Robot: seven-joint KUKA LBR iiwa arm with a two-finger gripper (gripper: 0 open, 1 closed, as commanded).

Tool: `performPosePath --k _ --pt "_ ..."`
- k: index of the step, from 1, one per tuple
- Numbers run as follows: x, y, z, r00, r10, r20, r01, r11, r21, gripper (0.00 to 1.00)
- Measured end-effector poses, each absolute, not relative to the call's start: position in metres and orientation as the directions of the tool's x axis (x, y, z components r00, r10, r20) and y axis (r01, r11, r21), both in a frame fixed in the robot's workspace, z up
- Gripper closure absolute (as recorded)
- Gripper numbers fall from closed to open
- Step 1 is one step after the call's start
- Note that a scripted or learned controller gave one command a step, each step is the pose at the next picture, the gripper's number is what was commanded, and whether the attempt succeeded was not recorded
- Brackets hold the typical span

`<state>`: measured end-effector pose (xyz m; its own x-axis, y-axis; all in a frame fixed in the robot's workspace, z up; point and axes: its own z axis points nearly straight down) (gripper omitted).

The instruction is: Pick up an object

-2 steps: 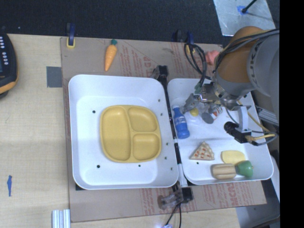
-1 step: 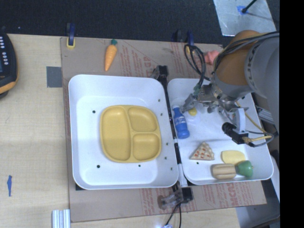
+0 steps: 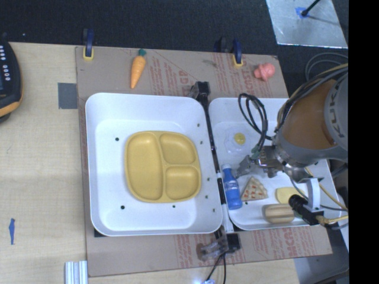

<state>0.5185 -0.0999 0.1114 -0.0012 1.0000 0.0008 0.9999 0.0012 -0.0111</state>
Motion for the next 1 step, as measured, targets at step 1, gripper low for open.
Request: performPosePath --k 1 --pt "0.6344 -0.119 0.0919 -0.006 1.0 -0.003 1.0 0.006 0.005 0.0"
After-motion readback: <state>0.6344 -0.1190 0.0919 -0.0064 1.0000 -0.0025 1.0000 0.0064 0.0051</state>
